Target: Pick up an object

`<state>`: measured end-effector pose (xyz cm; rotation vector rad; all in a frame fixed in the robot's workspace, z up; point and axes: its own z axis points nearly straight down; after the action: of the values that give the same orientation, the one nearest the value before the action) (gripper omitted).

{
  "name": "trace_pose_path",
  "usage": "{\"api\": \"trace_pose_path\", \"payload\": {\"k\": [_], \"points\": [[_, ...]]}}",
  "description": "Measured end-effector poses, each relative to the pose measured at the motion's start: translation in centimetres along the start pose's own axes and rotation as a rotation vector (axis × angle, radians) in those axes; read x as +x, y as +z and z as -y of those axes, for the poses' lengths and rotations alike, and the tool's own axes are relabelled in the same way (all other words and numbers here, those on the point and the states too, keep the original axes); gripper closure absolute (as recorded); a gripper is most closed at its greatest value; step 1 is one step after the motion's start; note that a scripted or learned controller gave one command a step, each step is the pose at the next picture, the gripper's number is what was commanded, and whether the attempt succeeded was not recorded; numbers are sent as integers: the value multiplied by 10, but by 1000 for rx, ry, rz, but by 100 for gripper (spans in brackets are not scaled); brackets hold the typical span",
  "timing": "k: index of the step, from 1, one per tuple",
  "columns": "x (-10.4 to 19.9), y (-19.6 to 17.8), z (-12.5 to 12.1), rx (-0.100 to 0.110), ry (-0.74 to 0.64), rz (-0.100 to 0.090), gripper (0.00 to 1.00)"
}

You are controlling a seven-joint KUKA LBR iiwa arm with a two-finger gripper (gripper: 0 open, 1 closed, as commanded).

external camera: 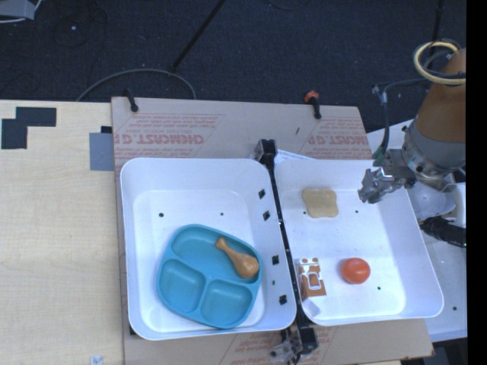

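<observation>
four loose things lie in the two bins, and none of them is in the arm's keeping, so by my reading the pick has not begun in earnest.

camera view: the arm [440,120] reaches in from the right, and its gripper [373,185] sits over the upper right part of the right bin [422,268], near that bin's far rim. the gripper is small and dark here, and i cannot tell how it is set; nothing is seen caught in it. the nearest candidate is a pale beige flat piece [319,202], lying on the bin floor a little to the gripper's left and apart from it. farther toward the near edge rests a red round object [355,270], like a tomato, well apart from the gripper. beside it to the left, near the divider between the bins, lies a small orange and white item [310,277] whose nature is too small to make out.

the left bin [141,204] holds a blue compartment tray [205,276], and a tan drumstick-shaped toy [237,258] lies in the tray's upper right section, overlapping its ridge.

as for what is left: choosing a target, coming down on it, gripping and lifting all seem yet to be done. the beige piece looks the shortest reach, though its flatness may make it hard to grip.
</observation>
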<state>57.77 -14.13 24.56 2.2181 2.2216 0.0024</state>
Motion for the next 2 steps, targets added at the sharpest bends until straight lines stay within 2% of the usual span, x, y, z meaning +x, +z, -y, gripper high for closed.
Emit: {"api": "trace_pose_path", "payload": {"k": [2], "points": [[92, 1, -2, 7, -3, -3, 100]]}}
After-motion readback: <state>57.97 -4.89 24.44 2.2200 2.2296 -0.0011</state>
